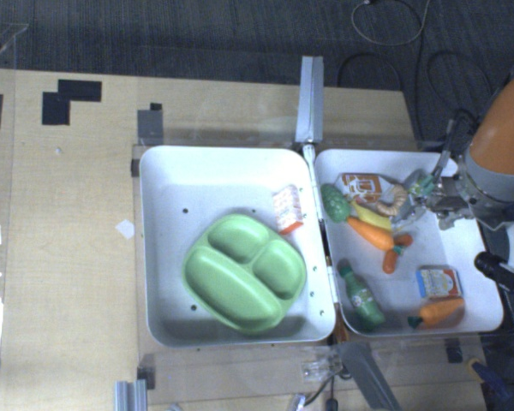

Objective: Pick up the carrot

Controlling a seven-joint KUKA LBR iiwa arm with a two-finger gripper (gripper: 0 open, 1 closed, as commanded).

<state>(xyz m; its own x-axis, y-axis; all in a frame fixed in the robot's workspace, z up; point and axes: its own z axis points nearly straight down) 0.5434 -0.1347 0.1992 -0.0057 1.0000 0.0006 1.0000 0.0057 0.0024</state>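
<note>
Inspector A: The carrot (371,233) lies slantwise in the right bin (484,319), centre-right of the frame, its top touching a green vegetable (333,203) and a banana (370,216) pressed along its upper side.

Inspector B: The gripper (409,213) sits low just right of it, presumably lined up for that end. Whether the jaws are spread or pressed together cannot be told.

Inspector A: Obstructions: a small carton (364,186) behind, a small orange piece (391,260) just below, a green bottle (360,295) lower down. A second carrot-like item (439,312) rests lower right beside a box (435,280).

Inspector B: The left bin (154,255) carries a green divided tray (244,271) and a packet (287,208), well apart.
</note>
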